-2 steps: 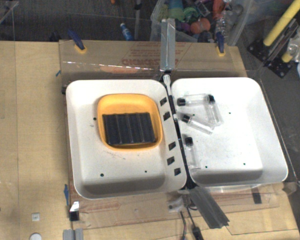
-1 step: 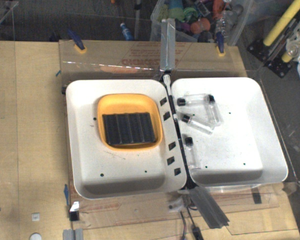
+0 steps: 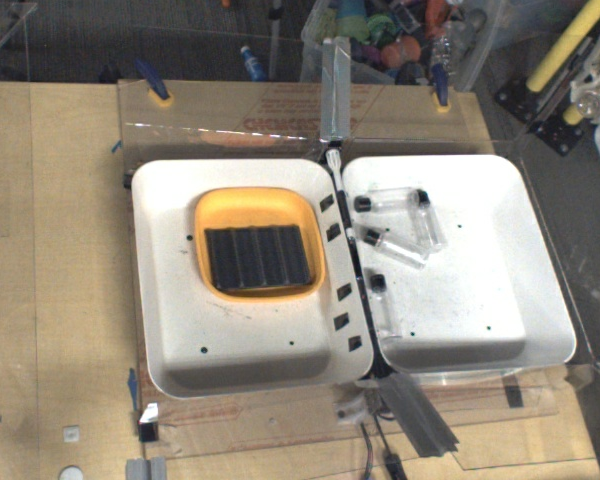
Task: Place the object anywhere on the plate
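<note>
An orange-yellow plate (image 3: 252,202) sits in the middle of the left white bin (image 3: 165,298). A black ribbed rectangular object (image 3: 257,257) lies flat on the plate and covers most of its lower half. In the right white bin (image 3: 480,288), several clear plastic tubes with black caps lie near the dividing wall. One tube (image 3: 390,201) lies crosswise at the top and another (image 3: 396,249) lies slanted below it. A third tube (image 3: 380,300) lies right along the divider.
A row of black tabs (image 3: 342,292) runs down the wall between the two bins. A clear sheet with blue clamps (image 3: 158,90) stands behind the bins. A box of colourful toys (image 3: 400,13) sits beyond the bench at the back.
</note>
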You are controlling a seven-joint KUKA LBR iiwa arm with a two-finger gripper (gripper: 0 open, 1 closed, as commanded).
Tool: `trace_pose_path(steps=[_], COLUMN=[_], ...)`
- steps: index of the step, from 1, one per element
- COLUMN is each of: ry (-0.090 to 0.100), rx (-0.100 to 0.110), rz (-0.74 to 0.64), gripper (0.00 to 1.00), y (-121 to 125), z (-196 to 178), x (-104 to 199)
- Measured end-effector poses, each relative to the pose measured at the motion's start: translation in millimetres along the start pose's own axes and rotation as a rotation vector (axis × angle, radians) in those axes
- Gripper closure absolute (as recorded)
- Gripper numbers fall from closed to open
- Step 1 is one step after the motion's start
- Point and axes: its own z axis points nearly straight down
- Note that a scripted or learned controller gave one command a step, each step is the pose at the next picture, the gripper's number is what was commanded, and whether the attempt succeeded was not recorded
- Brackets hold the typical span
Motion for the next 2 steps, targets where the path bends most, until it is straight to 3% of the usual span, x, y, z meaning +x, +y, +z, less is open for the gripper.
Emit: trace_pose_path(steps=[2], ry=[-0.001], rx=[-0.002], rz=[-0.568], gripper=[1.0], y=[-0.5], z=[0.1], x=[0.5])
